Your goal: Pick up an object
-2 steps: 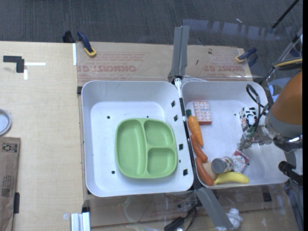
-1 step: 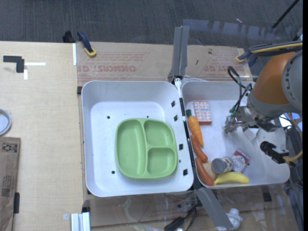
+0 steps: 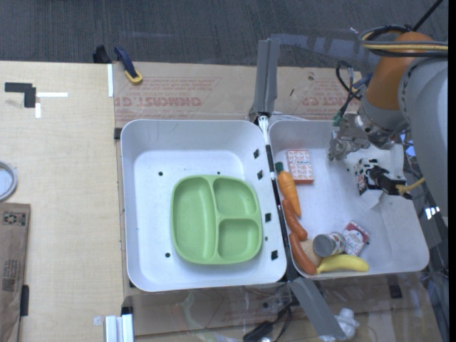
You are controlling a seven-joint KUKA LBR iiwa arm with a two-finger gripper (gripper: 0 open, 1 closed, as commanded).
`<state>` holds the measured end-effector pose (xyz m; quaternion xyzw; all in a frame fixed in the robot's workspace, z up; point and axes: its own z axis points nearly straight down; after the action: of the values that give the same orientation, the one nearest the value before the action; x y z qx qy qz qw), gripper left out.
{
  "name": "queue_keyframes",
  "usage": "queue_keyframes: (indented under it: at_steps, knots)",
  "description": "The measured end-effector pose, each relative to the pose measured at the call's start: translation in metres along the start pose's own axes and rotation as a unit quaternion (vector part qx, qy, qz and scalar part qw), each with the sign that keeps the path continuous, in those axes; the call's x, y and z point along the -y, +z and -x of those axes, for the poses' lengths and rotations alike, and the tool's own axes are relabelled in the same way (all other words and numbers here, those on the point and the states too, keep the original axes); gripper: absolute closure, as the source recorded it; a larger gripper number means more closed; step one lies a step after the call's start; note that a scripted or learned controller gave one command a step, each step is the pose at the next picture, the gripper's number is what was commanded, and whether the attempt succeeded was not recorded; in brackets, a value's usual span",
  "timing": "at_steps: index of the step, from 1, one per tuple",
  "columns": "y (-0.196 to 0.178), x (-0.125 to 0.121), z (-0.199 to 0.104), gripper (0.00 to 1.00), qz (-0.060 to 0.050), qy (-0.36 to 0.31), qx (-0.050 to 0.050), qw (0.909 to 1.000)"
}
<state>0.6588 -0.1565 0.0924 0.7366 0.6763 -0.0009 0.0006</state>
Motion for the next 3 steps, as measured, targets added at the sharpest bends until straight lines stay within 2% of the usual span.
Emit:
queue_keyframes:
  at_steps: [1,2,3]
  knots:
    - [0.001,0.121,0.05,0.0,-0.001,-0.047,-0.001,0.9989]
    - [0.001,0.048,0.0,0.0,0.0,-0.06,-0.001,0.9982]
    - [0.001,0.121,-0.008,0.0,0.0,-0.121,-0.001,0.9927]
